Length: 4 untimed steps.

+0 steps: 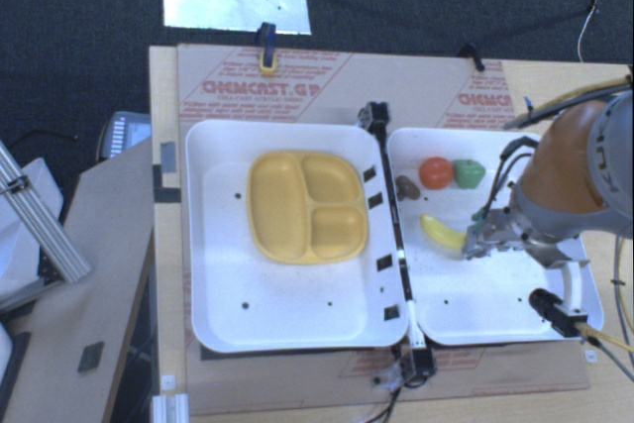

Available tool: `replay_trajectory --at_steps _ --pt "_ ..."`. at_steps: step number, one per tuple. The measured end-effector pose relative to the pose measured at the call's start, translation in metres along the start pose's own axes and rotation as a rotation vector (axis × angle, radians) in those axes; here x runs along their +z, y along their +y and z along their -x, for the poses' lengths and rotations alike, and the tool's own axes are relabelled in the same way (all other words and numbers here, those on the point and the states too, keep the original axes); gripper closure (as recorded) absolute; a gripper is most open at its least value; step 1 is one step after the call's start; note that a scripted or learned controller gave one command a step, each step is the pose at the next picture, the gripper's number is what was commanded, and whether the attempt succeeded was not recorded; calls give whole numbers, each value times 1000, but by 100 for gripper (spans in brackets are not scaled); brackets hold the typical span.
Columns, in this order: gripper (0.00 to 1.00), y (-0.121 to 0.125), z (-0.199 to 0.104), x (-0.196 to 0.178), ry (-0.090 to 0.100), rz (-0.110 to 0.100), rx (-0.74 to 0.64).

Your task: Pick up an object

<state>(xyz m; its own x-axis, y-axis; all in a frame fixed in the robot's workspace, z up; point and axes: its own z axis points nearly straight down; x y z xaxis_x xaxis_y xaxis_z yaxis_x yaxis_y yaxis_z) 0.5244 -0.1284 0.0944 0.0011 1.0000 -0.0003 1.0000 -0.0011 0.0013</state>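
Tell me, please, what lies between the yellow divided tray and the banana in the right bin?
In the camera view, the black clips along the bins' shared edge lie between the yellow divided tray and the banana; otherwise bare white bin floor.

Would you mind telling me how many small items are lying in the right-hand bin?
4: a brown piece by the divider, a red-orange ball, a green item touching it, and a yellow banana below them. The arm may hide more.
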Motion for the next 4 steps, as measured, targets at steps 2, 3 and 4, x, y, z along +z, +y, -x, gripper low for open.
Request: replay_trajectory --at_steps 2,3,4 --pt "100 -4 3 -111 -1 3 -4" --pt "100 -3 3 -133 0 2 -5" --pt "100 2 -49 -127 1 1 -8"
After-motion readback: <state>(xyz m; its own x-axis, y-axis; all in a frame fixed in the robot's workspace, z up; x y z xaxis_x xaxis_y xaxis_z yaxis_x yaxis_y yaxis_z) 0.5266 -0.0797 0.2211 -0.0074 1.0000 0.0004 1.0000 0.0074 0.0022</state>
